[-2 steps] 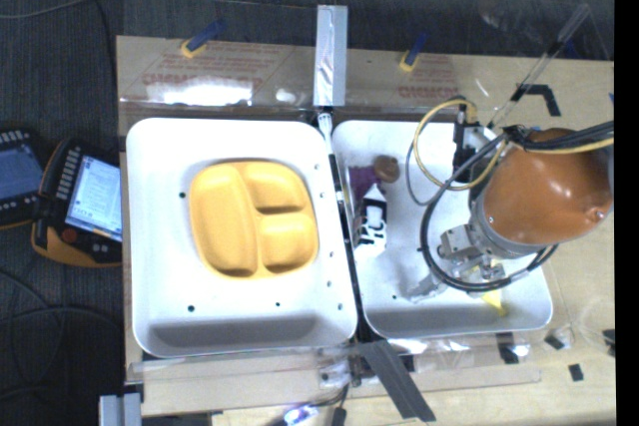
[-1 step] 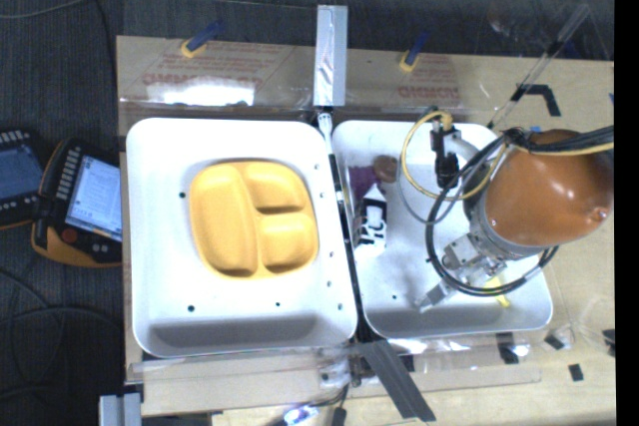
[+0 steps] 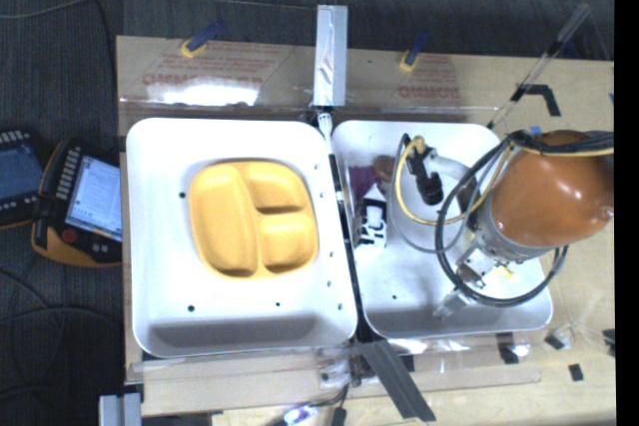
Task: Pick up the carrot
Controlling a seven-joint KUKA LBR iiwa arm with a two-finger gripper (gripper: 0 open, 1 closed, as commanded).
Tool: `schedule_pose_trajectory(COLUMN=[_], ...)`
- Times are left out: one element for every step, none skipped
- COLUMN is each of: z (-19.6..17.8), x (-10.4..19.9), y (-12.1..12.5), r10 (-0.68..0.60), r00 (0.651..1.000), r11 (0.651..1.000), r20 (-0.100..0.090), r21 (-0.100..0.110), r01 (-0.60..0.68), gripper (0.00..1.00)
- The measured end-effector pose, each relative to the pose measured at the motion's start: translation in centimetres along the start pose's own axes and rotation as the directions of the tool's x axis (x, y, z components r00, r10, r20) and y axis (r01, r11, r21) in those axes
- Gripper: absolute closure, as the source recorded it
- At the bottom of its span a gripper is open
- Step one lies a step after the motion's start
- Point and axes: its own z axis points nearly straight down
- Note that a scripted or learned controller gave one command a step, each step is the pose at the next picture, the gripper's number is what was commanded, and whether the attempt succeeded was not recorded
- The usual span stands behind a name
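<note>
Camera view hides any carrot and whether the hand (image 3: 446,306) is spread; likely light, stiff, best pinched mid-length.

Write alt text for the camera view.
A grey arm with an orange band reaches down into the right white bin, hiding most of its contents under cables. The left white bin holds a yellow divided tray. A handheld control pendant lies left of the bench.
</note>
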Motion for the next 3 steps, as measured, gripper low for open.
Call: schedule_pose_trajectory(z=[0.1,0.4,0.4], x=[2.9,8.5,6.3], y=[0.7,-7.6,-13.8], r10=[-0.393,-0.572,-0.586], r00=[0.920,0.820,0.810], r11=[0.920,0.820,0.810], r20=[0.004,0.001,0.004], r21=[-0.003,-0.006,-0.004], r01=[0.393,0.572,0.586], gripper=[0.00,0.00,0.00])
